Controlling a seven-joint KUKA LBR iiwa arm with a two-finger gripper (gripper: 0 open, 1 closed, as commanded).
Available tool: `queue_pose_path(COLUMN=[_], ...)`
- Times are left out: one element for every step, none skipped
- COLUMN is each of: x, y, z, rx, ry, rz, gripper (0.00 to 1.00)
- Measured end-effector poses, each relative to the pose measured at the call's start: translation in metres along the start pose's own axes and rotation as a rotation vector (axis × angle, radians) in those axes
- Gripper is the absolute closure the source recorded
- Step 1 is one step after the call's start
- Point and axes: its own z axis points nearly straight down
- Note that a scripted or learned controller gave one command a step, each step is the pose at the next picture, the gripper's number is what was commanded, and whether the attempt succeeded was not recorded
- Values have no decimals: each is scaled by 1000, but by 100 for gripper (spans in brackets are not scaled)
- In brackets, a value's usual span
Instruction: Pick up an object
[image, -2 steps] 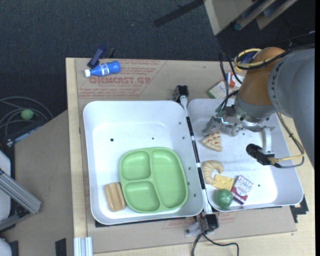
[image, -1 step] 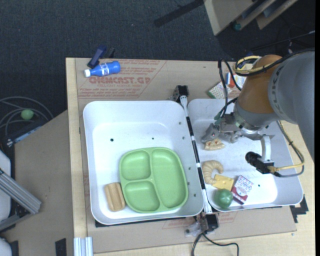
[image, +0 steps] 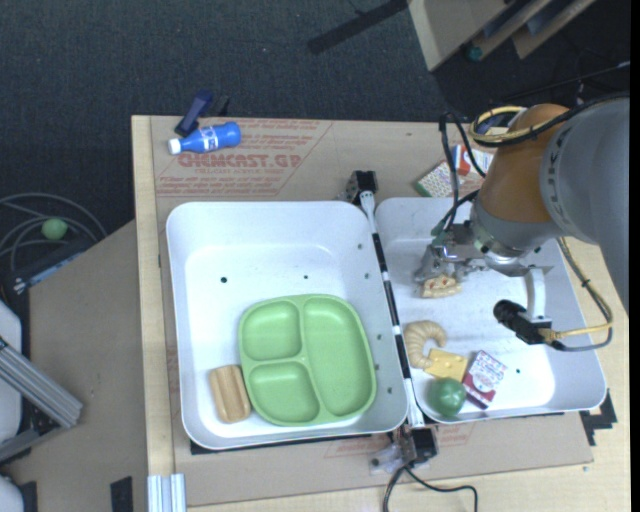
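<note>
My gripper (image: 441, 264) hangs low in the right bin (image: 570, 385), at its upper left part, on the grey arm with the orange band (image: 515, 180). Just below it lies a small tan, flat food piece (image: 440, 287), touching or nearly touching the gripper's tip. Further down the bin lie a tan croissant (image: 424, 334), a yellow block (image: 447, 363), a green ball-like fruit (image: 446, 398) and a red-and-white packet (image: 486, 377).
The left bin (image: 200, 250) holds a green divided plate (image: 303, 358) and a tan bread-like piece (image: 229, 392) at its lower left. A blue bottle (image: 206, 138) lies on the bench behind the bins. A black cable plug (image: 515, 318) hangs over the right bin.
</note>
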Motion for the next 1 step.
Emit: queue_pose_path(x=[75], y=[-38], z=[-109], rx=[-3], ry=[0], rz=[-4], gripper=[100])
